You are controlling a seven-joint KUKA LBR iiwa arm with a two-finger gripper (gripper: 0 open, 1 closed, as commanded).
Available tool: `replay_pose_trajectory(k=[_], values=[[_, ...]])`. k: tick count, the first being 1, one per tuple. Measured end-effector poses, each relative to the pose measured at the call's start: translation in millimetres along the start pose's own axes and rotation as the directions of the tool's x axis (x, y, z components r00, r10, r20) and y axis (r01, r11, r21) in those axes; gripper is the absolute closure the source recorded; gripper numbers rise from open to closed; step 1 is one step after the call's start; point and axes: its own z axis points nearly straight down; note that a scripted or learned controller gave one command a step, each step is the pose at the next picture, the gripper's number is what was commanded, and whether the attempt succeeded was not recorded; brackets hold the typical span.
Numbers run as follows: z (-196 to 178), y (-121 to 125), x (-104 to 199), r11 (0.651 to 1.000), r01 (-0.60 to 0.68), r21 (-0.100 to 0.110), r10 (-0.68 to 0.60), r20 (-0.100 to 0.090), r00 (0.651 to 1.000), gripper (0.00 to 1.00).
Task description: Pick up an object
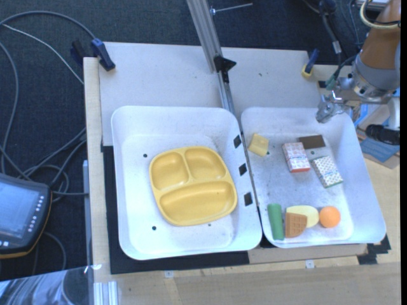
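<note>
A white bench (159,75) on dark carpet holds two shallow white bins. The left bin (127,170) contains a yellow divided plate (191,186). The right bin (362,176) holds a yellow cube (258,145), two patterned cartons, and an orange ball (329,216). The gripper (325,112) hovers over the right bin's far edge, holding nothing visible.
</note>
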Motion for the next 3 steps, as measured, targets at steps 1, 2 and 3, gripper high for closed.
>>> replay_pose_trajectory(k=[1, 2, 3], values=[[-45, 0, -1, 1.000, -0.001, 0.002, 0.001, 0.000, 1.000, 1.00], [-37, 0, 0, 1.000, -0.001, 0.008, 0.001, -0.001, 1.000, 1.00], [-32, 4, 55, 1.000, 0.003, 0.010, -0.003, -0.005, 1.000, 1.00]])
